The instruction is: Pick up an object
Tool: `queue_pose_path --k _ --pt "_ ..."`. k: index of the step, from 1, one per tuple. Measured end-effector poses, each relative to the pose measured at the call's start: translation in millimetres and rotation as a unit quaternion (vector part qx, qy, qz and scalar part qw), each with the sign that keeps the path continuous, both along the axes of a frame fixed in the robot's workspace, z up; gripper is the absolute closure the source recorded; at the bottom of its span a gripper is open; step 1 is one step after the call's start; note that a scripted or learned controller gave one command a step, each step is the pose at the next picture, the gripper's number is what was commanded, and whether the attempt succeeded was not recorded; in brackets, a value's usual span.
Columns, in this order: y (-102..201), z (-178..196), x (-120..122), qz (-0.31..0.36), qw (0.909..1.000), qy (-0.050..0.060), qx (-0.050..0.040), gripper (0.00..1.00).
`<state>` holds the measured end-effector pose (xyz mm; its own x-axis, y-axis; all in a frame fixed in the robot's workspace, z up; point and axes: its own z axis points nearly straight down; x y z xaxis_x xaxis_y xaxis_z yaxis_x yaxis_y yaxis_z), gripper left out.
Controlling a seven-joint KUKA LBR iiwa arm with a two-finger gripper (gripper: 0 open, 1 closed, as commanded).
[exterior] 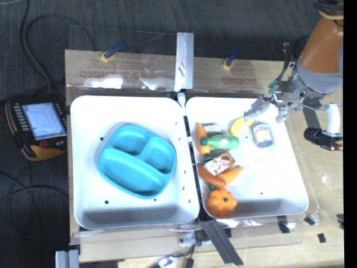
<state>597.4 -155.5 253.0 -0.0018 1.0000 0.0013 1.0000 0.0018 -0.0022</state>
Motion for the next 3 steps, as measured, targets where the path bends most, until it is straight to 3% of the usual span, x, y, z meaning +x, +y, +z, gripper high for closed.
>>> queue_pose_path --k 1,2,3 --pt "-36 -82 19 0.037 0.9993 0.000 -0.0015 0.00" --pt "-60 -143 47 0.037 0.9992 -0.014 -0.0018 0.00" --pt "-51 -161 23 0.020 0.9998 -0.009 -0.0016 0.00"
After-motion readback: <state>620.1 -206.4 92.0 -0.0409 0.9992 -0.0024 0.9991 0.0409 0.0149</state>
